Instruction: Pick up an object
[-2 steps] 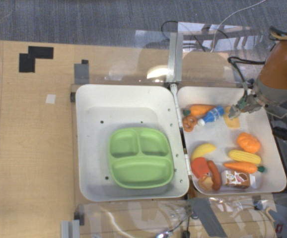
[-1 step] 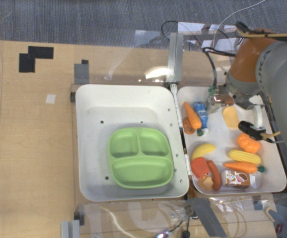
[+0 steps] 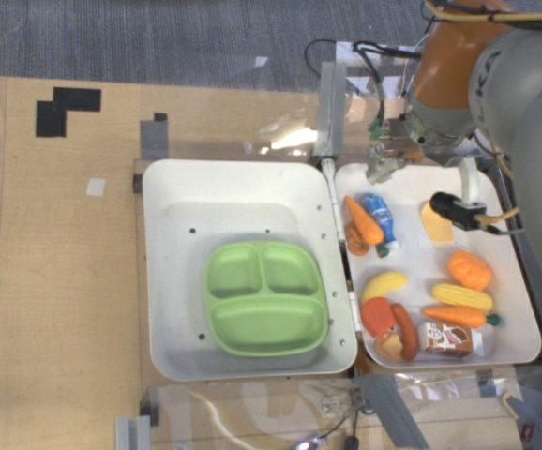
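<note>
Hanging over back of right shallow white bin (image 3: 530, 345), grey two-finger gripper (image 3: 381, 165); grip unclear; orange toy carrot (image 3: 362, 221) near.

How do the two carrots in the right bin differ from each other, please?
The upper carrot lies slantwise near the bin's left wall, against a blue packet; the lower carrot lies nearly level below the corn. The lower carrot's green tip shows; the upper's doesn't. Both are orange toys.

Arm (image 3: 496, 73) angled downward, hand (image 3: 382, 165) hanging low.
</note>
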Available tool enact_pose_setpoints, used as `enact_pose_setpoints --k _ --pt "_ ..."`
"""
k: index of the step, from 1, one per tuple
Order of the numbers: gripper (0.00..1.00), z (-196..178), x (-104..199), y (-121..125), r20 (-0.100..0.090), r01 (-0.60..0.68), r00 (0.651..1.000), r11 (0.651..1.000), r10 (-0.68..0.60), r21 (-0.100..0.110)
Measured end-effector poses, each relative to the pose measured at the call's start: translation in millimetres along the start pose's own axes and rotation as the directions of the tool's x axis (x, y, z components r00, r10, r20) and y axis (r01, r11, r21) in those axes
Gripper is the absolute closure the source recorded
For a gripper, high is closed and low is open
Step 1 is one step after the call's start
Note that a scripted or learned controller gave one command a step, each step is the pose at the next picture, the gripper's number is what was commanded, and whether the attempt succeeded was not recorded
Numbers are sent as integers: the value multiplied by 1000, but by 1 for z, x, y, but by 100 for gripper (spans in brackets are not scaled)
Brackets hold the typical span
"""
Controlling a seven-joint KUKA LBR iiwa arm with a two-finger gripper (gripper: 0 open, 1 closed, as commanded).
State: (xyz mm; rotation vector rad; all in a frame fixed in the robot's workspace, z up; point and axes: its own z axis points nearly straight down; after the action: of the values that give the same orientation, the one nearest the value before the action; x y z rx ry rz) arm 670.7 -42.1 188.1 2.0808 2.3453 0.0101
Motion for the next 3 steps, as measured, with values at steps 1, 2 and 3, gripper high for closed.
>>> enact_pose_setpoints --k 1,2,3 --pt "100 -11 1 1 2 6 1000 1000 -6 -4" --pt "100 37 -72 -9 1 222 975 975 -222 3" --pt "0 36 -72 -9 1 222 975 975 -222 3"
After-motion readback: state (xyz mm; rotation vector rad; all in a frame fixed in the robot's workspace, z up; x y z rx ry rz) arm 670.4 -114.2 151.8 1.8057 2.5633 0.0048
